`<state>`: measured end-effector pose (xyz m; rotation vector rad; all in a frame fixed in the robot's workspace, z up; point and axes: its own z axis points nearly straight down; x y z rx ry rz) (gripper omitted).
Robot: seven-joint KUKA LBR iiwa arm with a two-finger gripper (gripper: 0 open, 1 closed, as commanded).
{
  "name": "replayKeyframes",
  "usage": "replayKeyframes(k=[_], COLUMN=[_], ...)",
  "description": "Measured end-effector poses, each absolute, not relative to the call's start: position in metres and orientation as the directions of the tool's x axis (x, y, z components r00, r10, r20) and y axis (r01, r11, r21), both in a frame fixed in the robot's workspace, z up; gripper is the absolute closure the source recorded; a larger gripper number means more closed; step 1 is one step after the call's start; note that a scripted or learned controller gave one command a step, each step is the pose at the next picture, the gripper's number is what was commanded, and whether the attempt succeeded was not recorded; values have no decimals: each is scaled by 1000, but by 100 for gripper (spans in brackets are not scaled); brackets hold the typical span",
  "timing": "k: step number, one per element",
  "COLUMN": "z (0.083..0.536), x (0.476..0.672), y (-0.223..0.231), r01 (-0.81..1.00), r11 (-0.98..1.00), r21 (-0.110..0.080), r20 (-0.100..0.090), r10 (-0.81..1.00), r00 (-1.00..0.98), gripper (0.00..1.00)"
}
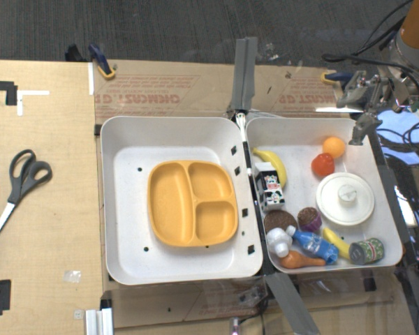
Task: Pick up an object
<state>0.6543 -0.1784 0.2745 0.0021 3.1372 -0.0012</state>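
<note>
1. Objects for picking lie in the right bin (385,187): a curved yellow banana (274,164), a smooth orange ball (333,146) touching a glossy red tomato (322,164), and a round white lidded pot (345,198) with a knob on top.
2. Along the same bin's left wall: a small printed carton (270,187), black and white. Below it, a rough brown ball (279,220) and a dark purple round thing (309,219).
3. Near edge of that bin: a blue bottle (313,245) lying flat, an orange carrot-shaped piece (300,259), a green printed can (365,251) on its side.
4. Left bin (119,194): one yellow plastic tray (193,202), rounded corners, three compartments.
5. Gripper (366,121) hangs over the far right corner of the right bin, above the rim, nothing seen between its fingers; whether they are spread or closed cannot be told.
6. Bench (42,271): pale wood, with scissors (17,183) at left. Printed cardboard (167,93) lies behind the bins; dark floor beyond.
</note>
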Motion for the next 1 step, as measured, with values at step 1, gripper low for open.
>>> replayKeyframes(k=[1], z=[108], x=[628], y=[-162], r01=[-92], r11=[996], r21=[-1], r20=[-5], r10=[-92], r00=[-996], gripper=[0])
